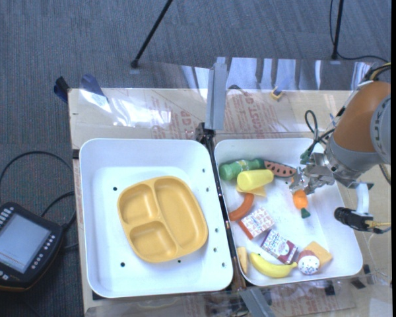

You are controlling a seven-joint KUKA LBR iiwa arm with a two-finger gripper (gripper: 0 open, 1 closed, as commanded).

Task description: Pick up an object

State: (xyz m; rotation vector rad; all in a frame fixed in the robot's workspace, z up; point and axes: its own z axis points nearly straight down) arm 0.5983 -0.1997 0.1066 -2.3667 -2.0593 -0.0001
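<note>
We note the orange carrot [301,201] just below the claw [307,181], maybe touching; whether the claw is closed we cannot tell. Watermelon slice [280,170] left of it, yellow tray [162,218] far left.

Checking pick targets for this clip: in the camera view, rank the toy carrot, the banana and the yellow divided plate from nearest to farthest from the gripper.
From the gripper:
1. Toy carrot, right bin, just below the gripper.
2. Banana, right bin, near the front edge.
3. Yellow divided plate, in the left bin, across the divider.
</note>
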